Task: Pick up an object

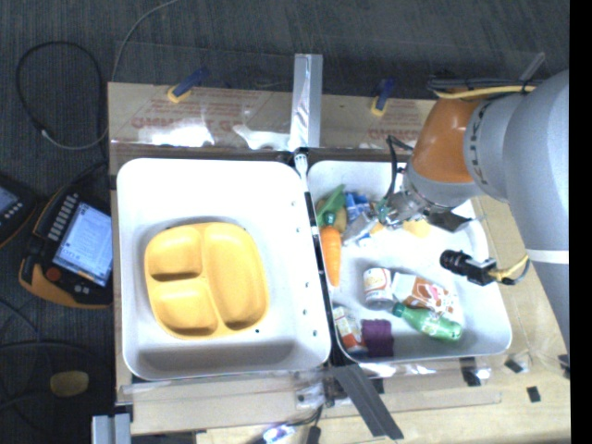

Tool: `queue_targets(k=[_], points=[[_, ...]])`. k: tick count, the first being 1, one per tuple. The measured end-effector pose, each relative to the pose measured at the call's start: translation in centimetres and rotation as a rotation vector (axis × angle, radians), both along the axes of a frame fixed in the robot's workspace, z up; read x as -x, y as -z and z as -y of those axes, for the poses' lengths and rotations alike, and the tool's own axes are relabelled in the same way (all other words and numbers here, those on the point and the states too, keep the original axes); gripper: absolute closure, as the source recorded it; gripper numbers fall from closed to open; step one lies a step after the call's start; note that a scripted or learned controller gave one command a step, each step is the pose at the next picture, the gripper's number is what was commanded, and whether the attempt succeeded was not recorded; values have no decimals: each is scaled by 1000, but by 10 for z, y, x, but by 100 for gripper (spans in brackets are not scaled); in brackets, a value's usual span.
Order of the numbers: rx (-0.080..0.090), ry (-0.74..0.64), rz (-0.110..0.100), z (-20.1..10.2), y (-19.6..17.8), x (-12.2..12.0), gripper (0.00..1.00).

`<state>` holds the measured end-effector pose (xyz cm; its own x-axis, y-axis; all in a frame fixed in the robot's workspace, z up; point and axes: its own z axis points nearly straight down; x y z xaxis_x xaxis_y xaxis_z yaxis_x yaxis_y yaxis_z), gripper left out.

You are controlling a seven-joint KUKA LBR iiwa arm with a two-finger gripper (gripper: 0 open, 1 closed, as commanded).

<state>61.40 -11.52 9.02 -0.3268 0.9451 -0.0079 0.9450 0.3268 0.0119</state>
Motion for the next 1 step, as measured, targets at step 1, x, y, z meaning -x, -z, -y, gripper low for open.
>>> queue_targets(k=[1], points=[[-1,-1,1,-1,-12,-1,100]])
